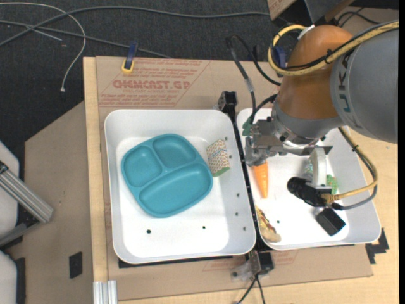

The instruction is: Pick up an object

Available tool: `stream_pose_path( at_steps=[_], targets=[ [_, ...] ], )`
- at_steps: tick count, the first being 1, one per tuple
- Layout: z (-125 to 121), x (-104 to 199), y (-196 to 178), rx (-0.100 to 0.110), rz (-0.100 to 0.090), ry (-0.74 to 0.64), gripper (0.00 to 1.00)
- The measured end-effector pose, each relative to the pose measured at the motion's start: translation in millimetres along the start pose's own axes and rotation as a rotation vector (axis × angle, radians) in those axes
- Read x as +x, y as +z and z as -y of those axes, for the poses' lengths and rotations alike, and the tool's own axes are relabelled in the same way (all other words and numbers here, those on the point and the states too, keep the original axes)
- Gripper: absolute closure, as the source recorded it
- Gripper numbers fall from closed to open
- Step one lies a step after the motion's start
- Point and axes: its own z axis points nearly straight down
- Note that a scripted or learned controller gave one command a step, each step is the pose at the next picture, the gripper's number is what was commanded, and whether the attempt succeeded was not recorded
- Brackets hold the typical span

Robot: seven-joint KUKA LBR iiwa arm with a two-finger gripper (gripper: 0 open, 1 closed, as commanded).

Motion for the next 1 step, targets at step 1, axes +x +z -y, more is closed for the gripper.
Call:
stream_pose_path(
  at_steps=[1],
  targets=[
    [-1.6,53.6,12.8,0.0,0.001,0.001,1.0]
  ],
)
